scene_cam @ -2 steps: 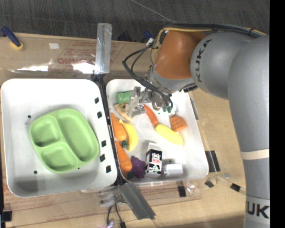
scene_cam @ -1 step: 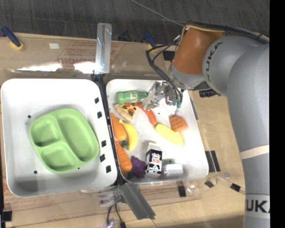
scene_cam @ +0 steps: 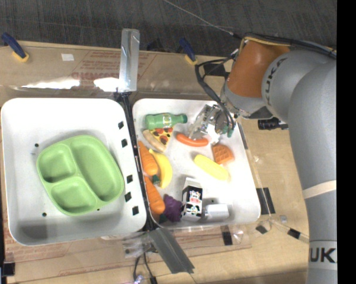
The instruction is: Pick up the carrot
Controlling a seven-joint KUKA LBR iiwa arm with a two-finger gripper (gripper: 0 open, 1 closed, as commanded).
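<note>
The tabletop [scene_cam: 272,241] is light brown, with a clear plastic sheet [scene_cam: 77,70] lying behind the bins and blue clamps [scene_cam: 15,46] at its far edge. Beyond it is a dark ribbed floor [scene_cam: 77,5]. Two shallow white bins stand side by side; a metal strip [scene_cam: 129,61] rises at the back where they meet.

The hand [scene_cam: 212,123] hangs inside the right bin [scene_cam: 249,194], close to its back right corner, under the orange band of the grey arm [scene_cam: 296,99]. Its fingers look a little apart and nothing is seen between them, but the tips are small and not clear.

The carrot [scene_cam: 151,188] lies well apart from the hand, on the opposite side of the same bin, along the wall next to the left bin [scene_cam: 12,158]. It is long and orange, and a banana [scene_cam: 162,167] lies touching it. A purple item [scene_cam: 173,207] sits by its near end.

Just beside the hand is a red sausage [scene_cam: 191,139], and near it a green bottle [scene_cam: 163,120] on its side and a pizza slice [scene_cam: 159,137]. A brown waffle-like piece [scene_cam: 223,154] and a yellow piece [scene_cam: 211,167] lie in front of the hand. Further are a small black and white carton [scene_cam: 192,201] and a grey can [scene_cam: 216,210].

The left bin holds a green divided plate [scene_cam: 79,173].
</note>
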